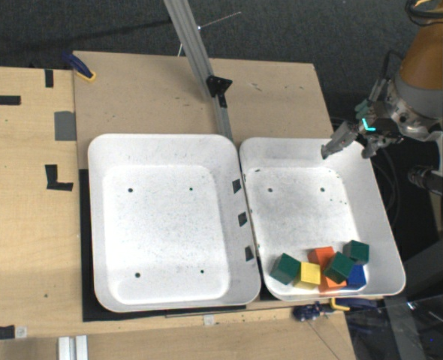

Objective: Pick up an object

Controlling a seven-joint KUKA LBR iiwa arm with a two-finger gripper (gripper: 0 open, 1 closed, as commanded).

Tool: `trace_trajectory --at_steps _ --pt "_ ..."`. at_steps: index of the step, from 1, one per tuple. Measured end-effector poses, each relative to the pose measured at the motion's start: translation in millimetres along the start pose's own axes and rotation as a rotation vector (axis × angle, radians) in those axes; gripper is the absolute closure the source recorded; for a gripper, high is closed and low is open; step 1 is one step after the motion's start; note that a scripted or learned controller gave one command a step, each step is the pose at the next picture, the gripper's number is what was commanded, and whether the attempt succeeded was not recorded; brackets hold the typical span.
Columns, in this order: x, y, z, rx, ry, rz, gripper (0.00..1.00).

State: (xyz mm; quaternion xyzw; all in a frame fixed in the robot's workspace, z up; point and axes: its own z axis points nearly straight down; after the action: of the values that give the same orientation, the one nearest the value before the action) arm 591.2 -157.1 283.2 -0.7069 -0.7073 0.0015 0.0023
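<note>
where the two white bins sit side by side on the bench, no brand, label or readable writing can be made out on any surface. the left bin shows a speckled floor with four small dark dots near its corners. the right bin holds a cluster of small blocks in its near corner: a green block on the left of the group, a yellow block just beside it, an orange block behind these, a dark green block touching the orange one, another green block at the far right, and a blue block at the front right. some blocks lean on their neighbours. black clips mark the seam between the bins. a slanted metal rail crosses the bench from the top edge down to the seam, ending in a black bracket. black tape marks and a grey patch lie on the wooden surface at left, and a blue and yellow object rests near the bench's far left corner. the arm enters from the right, its wrist tilted down and leftward, with a small teal light on it. the gripper hangs over the far right rim of the right bin, well apart from the blocks; its two fingers are spread, with nothing between them.
</note>
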Motion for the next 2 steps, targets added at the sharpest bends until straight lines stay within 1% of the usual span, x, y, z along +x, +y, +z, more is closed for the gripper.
trace_trajectory --at_steps 1,2 --pt "0 1 -3 -0.004 -0.001 -0.002 0.00" --pt "-3 -7 58 0.002 -0.001 0.001 0.00"
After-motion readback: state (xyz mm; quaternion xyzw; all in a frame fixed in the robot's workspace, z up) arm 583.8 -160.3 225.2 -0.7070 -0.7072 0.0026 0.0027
